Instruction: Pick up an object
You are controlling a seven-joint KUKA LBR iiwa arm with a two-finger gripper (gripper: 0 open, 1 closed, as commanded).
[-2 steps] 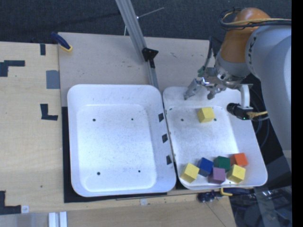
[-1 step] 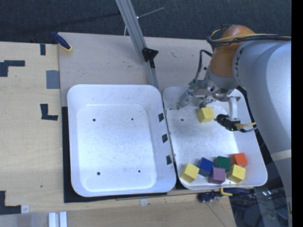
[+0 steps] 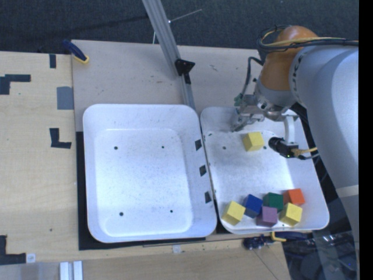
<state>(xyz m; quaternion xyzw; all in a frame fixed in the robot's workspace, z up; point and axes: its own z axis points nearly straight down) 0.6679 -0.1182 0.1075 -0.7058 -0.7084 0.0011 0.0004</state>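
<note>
Pincer (image 3: pixel 243 121) — beside yellow cube (image 3: pixel 253 141).

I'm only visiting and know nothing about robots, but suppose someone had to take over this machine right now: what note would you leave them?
Gripper: low over the far end of the right bin, just beside the lone yellow cube. Whether its fingers are open or shut is not visible, and nothing can be seen between them.

Things: the yellow cube lies alone near the bin's far end. Six more sit clustered at the near end: yellow block, blue block, purple block, green block, orange block and a second yellow block.

Done: nothing lifted yet.

Left: grasp and raise one object, probably the lone cube.
</note>
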